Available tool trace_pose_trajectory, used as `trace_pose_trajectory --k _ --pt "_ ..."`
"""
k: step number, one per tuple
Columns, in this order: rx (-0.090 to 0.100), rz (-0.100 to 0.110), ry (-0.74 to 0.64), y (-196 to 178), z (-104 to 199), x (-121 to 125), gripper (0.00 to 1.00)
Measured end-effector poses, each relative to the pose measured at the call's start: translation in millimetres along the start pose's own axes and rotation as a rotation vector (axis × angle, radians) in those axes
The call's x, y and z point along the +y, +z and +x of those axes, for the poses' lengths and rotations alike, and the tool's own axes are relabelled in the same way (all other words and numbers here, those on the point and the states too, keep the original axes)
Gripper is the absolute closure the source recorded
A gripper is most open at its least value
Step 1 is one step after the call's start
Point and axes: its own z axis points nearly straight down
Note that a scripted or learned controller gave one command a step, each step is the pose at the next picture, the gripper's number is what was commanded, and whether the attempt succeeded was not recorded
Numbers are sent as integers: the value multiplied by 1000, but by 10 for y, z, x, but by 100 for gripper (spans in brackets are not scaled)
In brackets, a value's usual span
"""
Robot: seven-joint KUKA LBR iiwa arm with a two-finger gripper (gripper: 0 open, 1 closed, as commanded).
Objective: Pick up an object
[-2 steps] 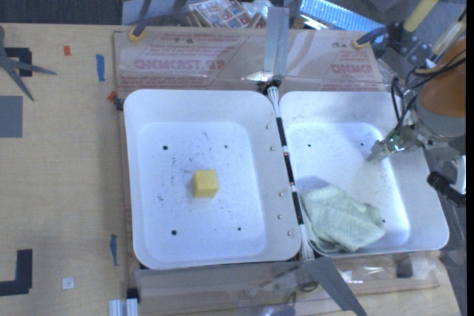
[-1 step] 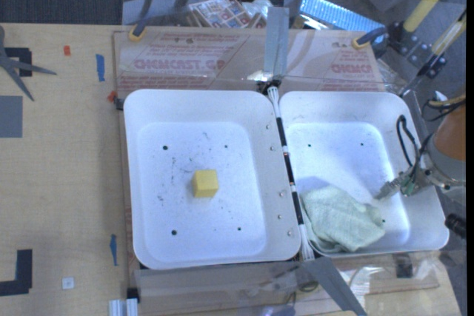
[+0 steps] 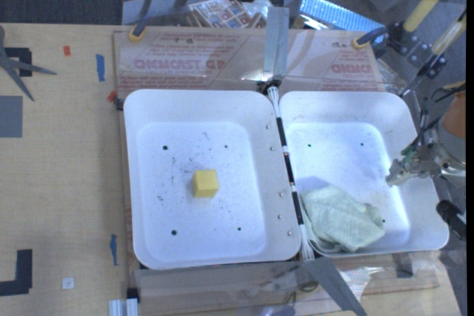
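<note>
A small yellow block lies near the middle of the left bin. A crumpled pale green cloth rests in the near left corner of the right bin. My gripper hangs at the right side of the right bin, just above its floor, to the right of and beyond the cloth. Nothing shows between its fingertips, and it stands apart from the cloth and far from the yellow block.
A clear panel with red lettering stands behind both bins. A ridge divides the two bins. The wooden bench top stretches to the left. Cables and arm parts crowd the right edge.
</note>
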Motion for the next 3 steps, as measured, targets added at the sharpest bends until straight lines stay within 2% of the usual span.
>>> trace_pose_trajectory --k 1,2,3 --pt "0 1 322 -330 -52 -44 100" --pt "-2 -1 320 -431 -57 -36 100" --pt "0 3 676 -638 132 374 100"
